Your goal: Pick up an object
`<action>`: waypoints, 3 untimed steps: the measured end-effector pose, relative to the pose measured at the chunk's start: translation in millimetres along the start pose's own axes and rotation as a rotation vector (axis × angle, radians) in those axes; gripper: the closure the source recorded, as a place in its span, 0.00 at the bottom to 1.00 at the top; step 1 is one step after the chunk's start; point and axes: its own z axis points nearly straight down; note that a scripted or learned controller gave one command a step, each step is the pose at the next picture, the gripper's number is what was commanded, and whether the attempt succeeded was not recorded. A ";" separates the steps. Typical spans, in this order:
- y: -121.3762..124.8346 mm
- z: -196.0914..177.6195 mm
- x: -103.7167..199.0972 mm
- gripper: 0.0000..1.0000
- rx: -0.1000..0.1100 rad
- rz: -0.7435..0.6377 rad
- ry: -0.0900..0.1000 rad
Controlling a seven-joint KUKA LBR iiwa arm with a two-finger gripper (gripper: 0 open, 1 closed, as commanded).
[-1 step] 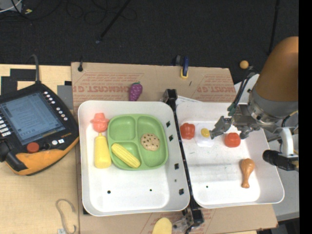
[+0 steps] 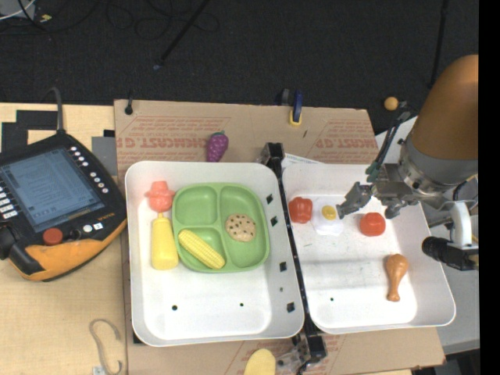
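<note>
The right bin holds a red pepper, a small white and yellow egg piece, a red tomato and a brown chicken drumstick. My gripper hangs low over the bin's upper part, just above the tomato and to the right of the egg piece. Nothing is visibly held in it. The arm's orange band rises at the far right.
The left bin carries a green divided plate with a cookie and a corn cob, beside a yellow bottle and a pink toy. A purple grape bunch lies behind the bins. A teach pendant sits at the left.
</note>
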 end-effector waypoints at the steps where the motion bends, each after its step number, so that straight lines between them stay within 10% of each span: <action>1: -3.8 61.3 -5.5 0.00 0.007 0.000 0.002; 3: -8.0 172.8 5.9 0.00 0.003 0.000 0.001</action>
